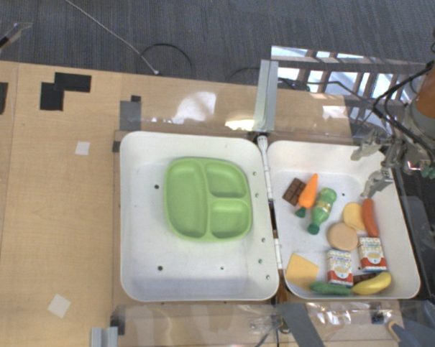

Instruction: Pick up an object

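Observation:
My gripper point(371, 167) hangs over the far right part of the right bin point(407, 282), open, with nothing between its fingers. Just below it and apart from it lie a red sausage point(370, 216) and a yellow rounded item point(353, 215). Toward the middle of the bin are a green bottle point(321, 208), an orange carrot point(308, 190) and a brown chocolate bar point(294, 191). Nearer the front lie a round tan bun point(342, 236), two small cartons point(371, 253), a cheese wedge point(302, 268), a banana point(372, 284) and a green cucumber point(330, 288).
The left bin point(137, 273) holds a green divided plate point(208, 199). A raised rim point(268, 207) separates the two bins. A metal frame point(330, 73) and cables stand behind the right bin. The arm's orange band point(433, 99) is at the right edge.

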